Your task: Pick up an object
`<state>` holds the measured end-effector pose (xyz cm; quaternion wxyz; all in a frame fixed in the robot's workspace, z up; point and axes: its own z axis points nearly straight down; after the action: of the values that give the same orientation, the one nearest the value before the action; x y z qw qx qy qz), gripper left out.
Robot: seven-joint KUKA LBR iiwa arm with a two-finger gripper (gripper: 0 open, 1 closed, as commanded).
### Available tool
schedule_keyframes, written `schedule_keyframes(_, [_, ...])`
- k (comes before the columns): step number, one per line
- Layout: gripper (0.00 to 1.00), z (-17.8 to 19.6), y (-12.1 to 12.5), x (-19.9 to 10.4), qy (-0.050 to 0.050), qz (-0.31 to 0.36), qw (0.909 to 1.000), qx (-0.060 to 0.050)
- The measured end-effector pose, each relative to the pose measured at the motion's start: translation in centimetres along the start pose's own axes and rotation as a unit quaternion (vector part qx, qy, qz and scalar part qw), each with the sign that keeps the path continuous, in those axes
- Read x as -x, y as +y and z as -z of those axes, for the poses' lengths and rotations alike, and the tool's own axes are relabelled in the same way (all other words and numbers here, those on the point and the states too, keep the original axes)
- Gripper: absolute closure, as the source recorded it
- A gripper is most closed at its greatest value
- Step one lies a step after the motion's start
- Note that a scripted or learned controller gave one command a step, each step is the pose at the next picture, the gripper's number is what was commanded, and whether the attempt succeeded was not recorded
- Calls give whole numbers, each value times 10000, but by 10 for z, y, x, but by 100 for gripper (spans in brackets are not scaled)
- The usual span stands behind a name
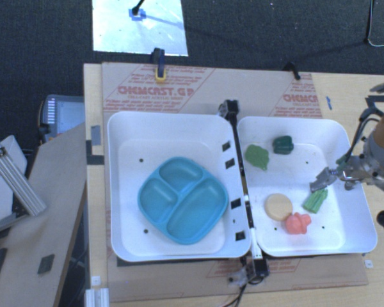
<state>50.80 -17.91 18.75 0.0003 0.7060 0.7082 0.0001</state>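
The right bin [333,133] holds several small objects. A light green lump [256,157] and a dark green piece [282,145] lie near its back left. A tan round disc [279,206] and a pink-red piece [297,223] sit near the front. A long green piece [315,201] lies at a slant right of the disc. My gripper [322,181] reaches in from the right and hangs just above the upper end of that long green piece. Nothing shows as held in it.
The left bin [128,133] holds a blue divided plate [182,199]. A black divider [238,171] with clips runs between the two bins. The bins rest on a cardboard sheet [179,88]. The arm's wrist [377,158] overhangs the right bin's right wall.
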Motion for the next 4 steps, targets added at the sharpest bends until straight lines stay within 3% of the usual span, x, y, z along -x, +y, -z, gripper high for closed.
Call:
schedule_keyframes(2, [0,-104,-2,-5,6,-13,10000,-13])
schedule_keyframes(3, [0,-103,-2,-5,3,-14,10000,1])
schedule_keyframes(4, [100,-92,-1,-5,1,-10,10000,13])
